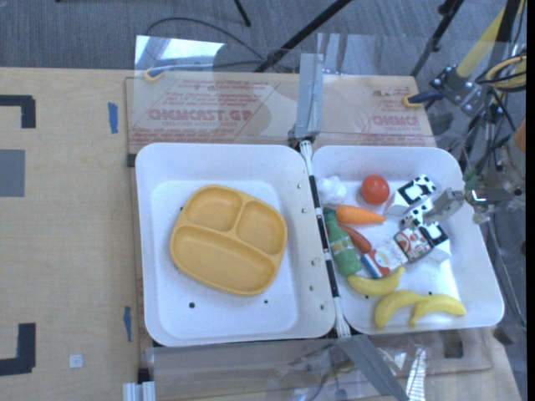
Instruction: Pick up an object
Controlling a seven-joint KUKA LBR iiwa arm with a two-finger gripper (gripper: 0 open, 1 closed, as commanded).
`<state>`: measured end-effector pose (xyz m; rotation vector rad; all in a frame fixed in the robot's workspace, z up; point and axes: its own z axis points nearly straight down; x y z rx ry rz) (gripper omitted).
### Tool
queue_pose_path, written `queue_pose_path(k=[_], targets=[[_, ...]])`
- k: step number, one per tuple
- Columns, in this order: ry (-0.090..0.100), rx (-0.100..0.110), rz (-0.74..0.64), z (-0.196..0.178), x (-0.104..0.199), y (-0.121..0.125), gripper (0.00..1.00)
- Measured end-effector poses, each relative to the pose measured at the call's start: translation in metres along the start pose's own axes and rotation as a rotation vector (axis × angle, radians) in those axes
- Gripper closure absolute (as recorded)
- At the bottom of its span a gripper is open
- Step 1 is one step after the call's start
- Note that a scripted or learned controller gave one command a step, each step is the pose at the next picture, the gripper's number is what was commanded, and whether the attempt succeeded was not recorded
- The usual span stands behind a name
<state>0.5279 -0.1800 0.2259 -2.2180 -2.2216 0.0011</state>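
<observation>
Crowding right bin (481, 249) w/ toys, gripper (430, 210) near its far-right edge

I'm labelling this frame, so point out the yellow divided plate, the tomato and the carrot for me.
yellow divided plate (219, 261): camera view, on its large lower compartment.
tomato (375, 189): camera view, middle of its red top.
carrot (361, 215): camera view, middle of its orange body.
</observation>
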Motion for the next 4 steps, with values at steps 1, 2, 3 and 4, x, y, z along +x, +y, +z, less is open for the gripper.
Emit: queue_pose_path(k=[1, 2, 3, 4], targets=[[0.000, -0.001, -0.294, 0.071, -0.024, -0.013, 0.00], [0.004, -0.007, -0.175, 0.121, -0.032, 0.062, 0.00], [-0.001, -0.010, -0.175, 0.110, -0.033, 0.062, 1.00], [-0.002, -0.004, -0.082, -0.019, 0.047, 0.075, 1.00]])
